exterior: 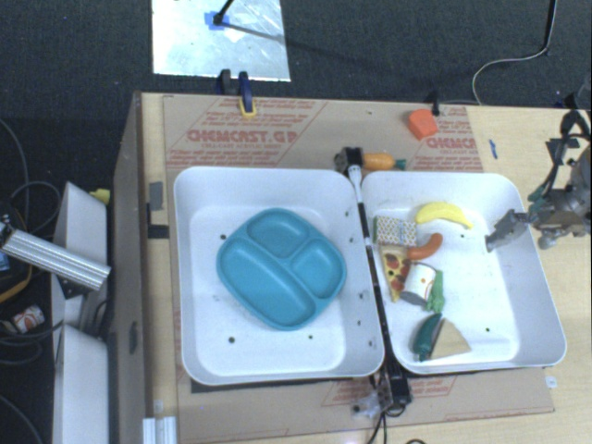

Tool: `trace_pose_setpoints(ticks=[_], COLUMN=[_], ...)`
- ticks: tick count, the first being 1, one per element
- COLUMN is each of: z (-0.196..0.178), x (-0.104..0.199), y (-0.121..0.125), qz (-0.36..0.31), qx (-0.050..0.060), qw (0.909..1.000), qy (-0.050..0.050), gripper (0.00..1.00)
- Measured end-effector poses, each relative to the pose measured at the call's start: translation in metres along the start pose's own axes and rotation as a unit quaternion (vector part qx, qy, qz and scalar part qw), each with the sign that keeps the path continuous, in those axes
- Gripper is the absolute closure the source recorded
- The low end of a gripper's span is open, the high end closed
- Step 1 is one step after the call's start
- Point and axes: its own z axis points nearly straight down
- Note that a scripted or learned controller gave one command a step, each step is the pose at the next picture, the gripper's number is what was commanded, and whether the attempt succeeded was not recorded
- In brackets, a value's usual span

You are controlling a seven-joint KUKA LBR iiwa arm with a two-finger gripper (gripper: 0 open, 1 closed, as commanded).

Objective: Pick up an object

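Note:
The right bin (518, 340) holds several toy foods in its left half. A yellow banana (442, 214) lies at the back, with an orange-red sausage (425, 246) just in front of it. Beside them are a speckled block (394, 229) and a pizza slice (395, 268). Further forward lie a small white can (418, 281), a dark green piece (427, 334) and a tan wedge (451, 341). My gripper (507, 228) hangs over the bin's right rim, to the right of the banana and apart from every object.
In the left bin (199, 340) lies a blue divided plate (280, 266). Behind the bins on the bench sit a toy carrot (380, 162) and an orange block (422, 123). A shiny sheet (220, 28) lies on the floor beyond.

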Motion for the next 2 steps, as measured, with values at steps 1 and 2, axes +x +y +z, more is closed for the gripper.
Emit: trace_pose_setpoints(ticks=[1,2], z=[0.089,0.188], x=[0.06,0.08], y=[-0.013,-0.029], qz=[0.0,0.001], qx=[0.001,0.0], qw=[1.0,1.0], qy=[0.001,0.0], gripper=[0.0,0.0])
